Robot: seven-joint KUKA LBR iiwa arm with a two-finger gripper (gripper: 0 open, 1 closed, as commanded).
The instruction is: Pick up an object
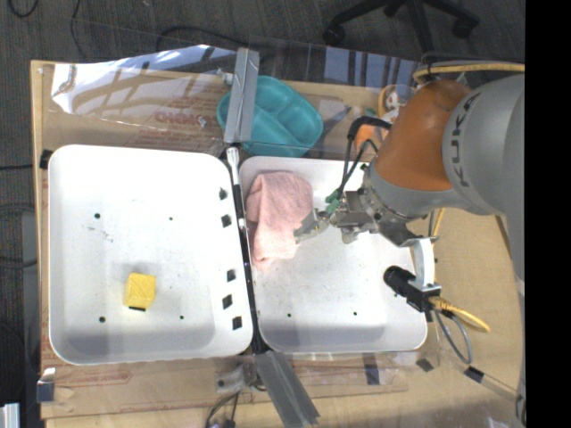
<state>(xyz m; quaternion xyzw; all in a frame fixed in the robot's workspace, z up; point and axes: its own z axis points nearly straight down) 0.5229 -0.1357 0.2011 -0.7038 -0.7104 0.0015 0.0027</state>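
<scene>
white bins: 2 (62, 239) (393, 324) | pink cloth: 1 (277, 212) | yellow block: 1 (140, 291) | teal tray: 1 (281, 119)

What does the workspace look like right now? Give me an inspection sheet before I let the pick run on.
Surface: wooden bench bearing the left white bin and the right white bin side by side.
Job's things: crumpled pink cloth in the right bin against its left wall; small yellow block in the left bin, lower left.
Clutter: teal plastic tray and a clear plastic sheet behind the bins.
Grippers: two-finger gripper at the cloth's right edge; finger state cannot be read.
Cables: wires along the wrist; yellow-tipped cable right of the bins.
Surroundings: dark carpet and an office chair base beyond the bench.
</scene>
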